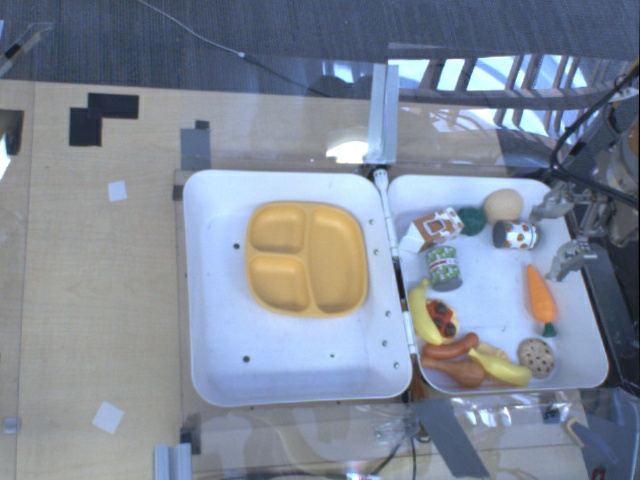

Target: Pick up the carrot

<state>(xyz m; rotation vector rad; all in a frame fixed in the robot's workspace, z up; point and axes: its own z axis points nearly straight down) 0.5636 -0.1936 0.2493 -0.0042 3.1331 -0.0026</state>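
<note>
Here, the left bin (210,298) holds a yellow divided plate (305,258). The right bin (590,368) holds toy foods, the carrot (541,296) near its right wall. The gripper (568,230) hangs just above it, fingers apart, holding nothing.

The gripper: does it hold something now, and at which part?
Nothing is held. The gripper is at the right bin's edge, above the carrot, which lies on the bin floor.

The table (90,298) looks like pale matt wood, and the two white bins (215,368) on it are smooth plastic with a faint sheen. Left of the carrot (541,296), itself smooth orange plastic, the yellow plate (305,258) looks matt plastic.
</note>
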